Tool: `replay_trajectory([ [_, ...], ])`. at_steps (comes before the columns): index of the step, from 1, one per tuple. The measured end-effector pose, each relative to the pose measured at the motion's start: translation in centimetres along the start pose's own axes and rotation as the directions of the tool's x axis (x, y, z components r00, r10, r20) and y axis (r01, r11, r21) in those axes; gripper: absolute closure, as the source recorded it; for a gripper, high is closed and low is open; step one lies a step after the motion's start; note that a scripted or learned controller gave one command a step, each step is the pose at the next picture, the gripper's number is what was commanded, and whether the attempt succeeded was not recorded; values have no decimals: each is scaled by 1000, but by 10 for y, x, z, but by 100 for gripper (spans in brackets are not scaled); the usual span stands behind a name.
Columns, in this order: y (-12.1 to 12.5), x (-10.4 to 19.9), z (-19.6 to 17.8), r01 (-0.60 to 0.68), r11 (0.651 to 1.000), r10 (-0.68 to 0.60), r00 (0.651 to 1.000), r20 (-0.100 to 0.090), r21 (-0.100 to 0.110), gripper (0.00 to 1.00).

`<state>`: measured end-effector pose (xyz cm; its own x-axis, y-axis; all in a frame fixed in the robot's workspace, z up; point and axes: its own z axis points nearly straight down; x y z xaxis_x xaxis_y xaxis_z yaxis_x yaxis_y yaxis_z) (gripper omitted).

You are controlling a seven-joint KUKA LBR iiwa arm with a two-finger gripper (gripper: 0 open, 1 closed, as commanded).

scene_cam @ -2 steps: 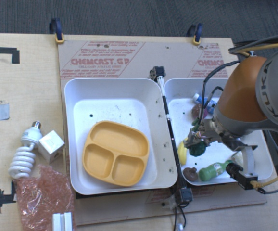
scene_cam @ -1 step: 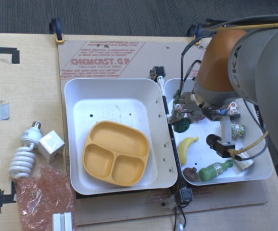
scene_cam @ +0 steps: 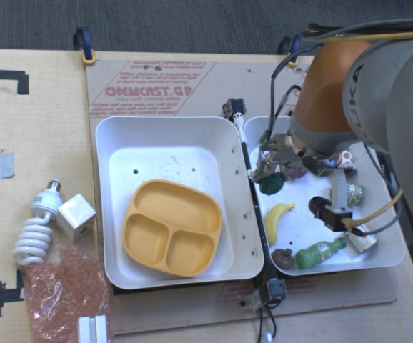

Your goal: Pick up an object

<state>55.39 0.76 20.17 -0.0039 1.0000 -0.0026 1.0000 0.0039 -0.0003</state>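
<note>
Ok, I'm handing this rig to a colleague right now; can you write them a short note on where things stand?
Gripper: low over the left end of the right bin, at a dark green object; a grasp cannot be confirmed.
Right bin: banana, green bottle, a brown object and a few small items beside the arm.
Left bin: yellow divided tray.
On the bench to the left: spiral bulb, white cube.
Done: arm is down in the bin.
Left: nothing visibly lifted; secure one object and raise it.
</note>
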Motion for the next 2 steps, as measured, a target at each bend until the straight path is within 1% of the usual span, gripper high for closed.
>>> replay_trajectory([
  [2,2,-1,-19,4,1000,-4,1000,3,-1,100],
])
